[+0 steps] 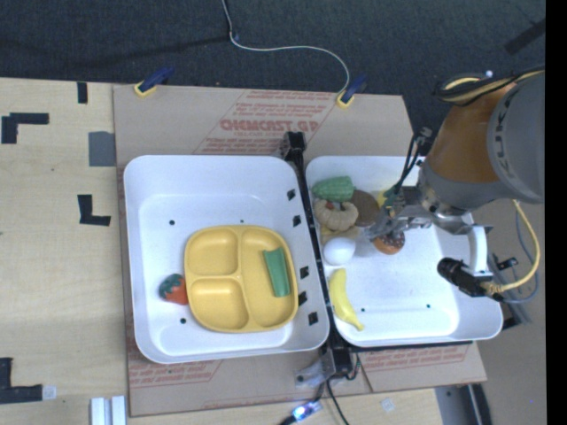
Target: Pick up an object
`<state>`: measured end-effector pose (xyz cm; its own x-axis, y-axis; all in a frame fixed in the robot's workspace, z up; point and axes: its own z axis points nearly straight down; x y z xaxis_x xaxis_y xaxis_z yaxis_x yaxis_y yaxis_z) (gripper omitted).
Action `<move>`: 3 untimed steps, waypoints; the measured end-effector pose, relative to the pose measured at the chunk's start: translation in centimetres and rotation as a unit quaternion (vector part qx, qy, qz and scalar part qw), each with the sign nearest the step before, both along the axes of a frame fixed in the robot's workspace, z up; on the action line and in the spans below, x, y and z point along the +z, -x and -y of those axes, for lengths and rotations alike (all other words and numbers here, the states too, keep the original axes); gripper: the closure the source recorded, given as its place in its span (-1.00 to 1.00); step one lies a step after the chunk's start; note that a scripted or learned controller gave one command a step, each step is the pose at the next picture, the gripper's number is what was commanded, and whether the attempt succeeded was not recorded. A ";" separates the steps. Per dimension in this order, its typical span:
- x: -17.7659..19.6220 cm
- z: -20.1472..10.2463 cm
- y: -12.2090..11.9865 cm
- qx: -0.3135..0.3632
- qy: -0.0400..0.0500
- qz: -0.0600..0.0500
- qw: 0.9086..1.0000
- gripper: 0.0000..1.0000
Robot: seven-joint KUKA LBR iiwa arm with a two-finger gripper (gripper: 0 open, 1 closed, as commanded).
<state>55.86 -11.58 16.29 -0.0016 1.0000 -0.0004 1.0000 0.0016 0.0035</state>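
One small orange-red object point(387, 243), at about ten o'clock in the right bin point(461, 326) beside a white egg point(338, 251), sits directly under the gripper point(390, 231), whose grip I cannot tell; it looks light, hard and smooth, best pinched across its middle.

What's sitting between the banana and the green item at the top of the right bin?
In the camera view, a white ball and a brown item lie between the banana and the green item.
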 end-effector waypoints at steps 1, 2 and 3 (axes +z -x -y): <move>5.6 1.0 0.1 0.000 0.000 0.000 1.000 1.00; 6.1 0.9 0.0 0.000 0.000 -0.002 1.000 1.00; 5.3 -3.4 -1.6 0.002 -0.001 -0.003 1.000 1.00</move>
